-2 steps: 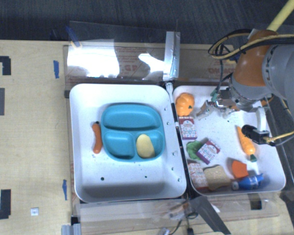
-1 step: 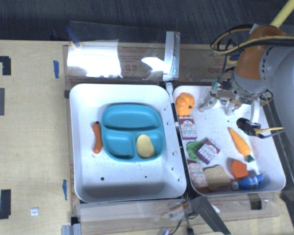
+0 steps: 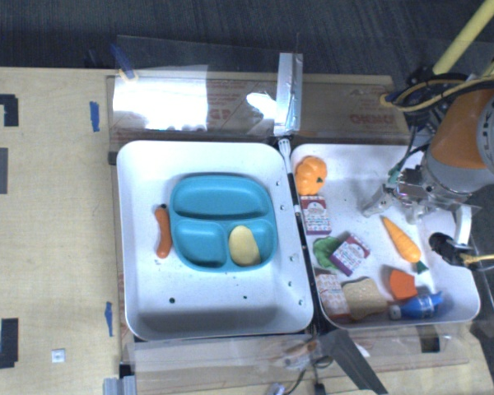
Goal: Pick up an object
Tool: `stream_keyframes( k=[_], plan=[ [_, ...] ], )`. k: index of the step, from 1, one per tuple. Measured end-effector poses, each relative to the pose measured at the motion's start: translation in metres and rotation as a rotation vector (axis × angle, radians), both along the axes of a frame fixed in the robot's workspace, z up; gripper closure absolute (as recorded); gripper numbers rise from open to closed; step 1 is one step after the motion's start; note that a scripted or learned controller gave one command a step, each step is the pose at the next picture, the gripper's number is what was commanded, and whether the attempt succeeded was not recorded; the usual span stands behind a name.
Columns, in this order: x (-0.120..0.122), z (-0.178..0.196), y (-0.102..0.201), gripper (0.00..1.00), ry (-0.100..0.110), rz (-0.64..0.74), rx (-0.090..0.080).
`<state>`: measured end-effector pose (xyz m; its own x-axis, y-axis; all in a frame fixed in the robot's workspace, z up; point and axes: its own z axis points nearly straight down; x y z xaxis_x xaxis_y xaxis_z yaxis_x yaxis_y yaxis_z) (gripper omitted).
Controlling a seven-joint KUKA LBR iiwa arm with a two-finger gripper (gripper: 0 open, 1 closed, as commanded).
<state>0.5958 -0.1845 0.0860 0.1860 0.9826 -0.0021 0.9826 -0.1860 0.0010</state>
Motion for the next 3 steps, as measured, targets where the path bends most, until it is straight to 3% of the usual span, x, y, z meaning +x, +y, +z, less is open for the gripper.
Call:
stream_keyframes(
  k=[1,2,3],
  plan=[
    [-0.035,0.001,0.016,0.00,-0.002,-0.027,0.002],
    [-0.034,0.011,0.014,1.00,-0.007,-0.030,0.000],
    [-0.009,0.124,0.068,1.00,-0.007,-0.067,0.003]
  ],
)
